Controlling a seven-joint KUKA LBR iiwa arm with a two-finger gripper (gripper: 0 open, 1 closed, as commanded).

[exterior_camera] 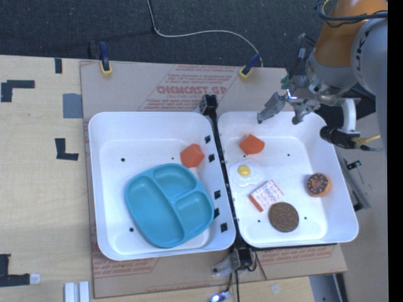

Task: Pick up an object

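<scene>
Camera view, nearest edge first: a flat round brown cookie [284,217] and a red-and-white packet [266,195] lie in the right bin [340,228]. A glossy blue sectioned tray [169,204] fills the left bin [101,168]. Farther back, fried egg [244,170], sprinkled donut [317,184], two orange blocks [252,145]. Above the far rim, the gripper [284,107] hangs with its fingers spread, holding nothing.

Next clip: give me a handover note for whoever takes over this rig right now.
Gripper: open, holding nothing, above the far edge of the right bin.
Right bin: orange block, fried-egg toy, red-and-white packet, brown cookie, chocolate donut.
Left bin: blue divided plate, second orange block.
Done: nothing picked.
Left: descend, grasp, lift; the orange block is nearest.
</scene>
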